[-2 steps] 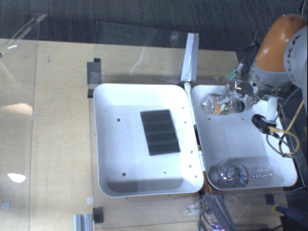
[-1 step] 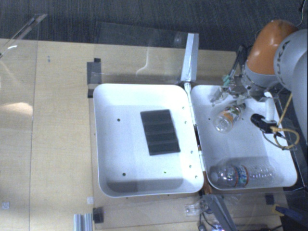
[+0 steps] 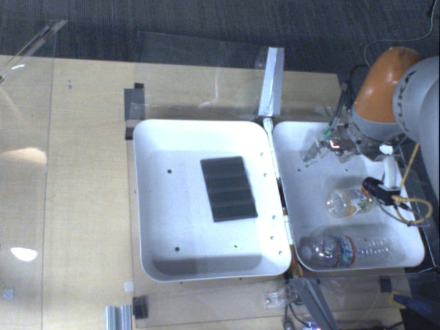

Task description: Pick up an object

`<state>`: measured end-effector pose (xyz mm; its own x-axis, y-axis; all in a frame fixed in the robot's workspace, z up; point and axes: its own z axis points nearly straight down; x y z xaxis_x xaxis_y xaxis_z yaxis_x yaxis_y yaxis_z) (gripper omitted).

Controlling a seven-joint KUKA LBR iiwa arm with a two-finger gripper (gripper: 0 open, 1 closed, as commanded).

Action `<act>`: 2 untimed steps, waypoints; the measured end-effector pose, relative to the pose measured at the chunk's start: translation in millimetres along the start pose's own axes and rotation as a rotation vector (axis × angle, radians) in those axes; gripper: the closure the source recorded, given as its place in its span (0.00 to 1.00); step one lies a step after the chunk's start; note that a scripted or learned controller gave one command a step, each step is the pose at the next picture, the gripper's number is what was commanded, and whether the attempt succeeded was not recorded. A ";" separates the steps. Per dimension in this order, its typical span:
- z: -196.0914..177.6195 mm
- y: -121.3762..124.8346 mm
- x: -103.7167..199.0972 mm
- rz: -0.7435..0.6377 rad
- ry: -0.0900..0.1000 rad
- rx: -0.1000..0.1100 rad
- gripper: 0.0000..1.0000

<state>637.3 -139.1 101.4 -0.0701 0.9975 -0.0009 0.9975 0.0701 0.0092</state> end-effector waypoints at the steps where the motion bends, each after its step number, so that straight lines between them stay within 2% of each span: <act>1: 12.3 -64.9 -11.6 -0.292 0.012 -0.004 0.00; 2: -1.4 -55.2 6.2 -0.311 0.027 -0.021 1.00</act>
<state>581.7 -136.8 102.3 -0.3721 0.9280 0.0195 0.9279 0.3714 0.0330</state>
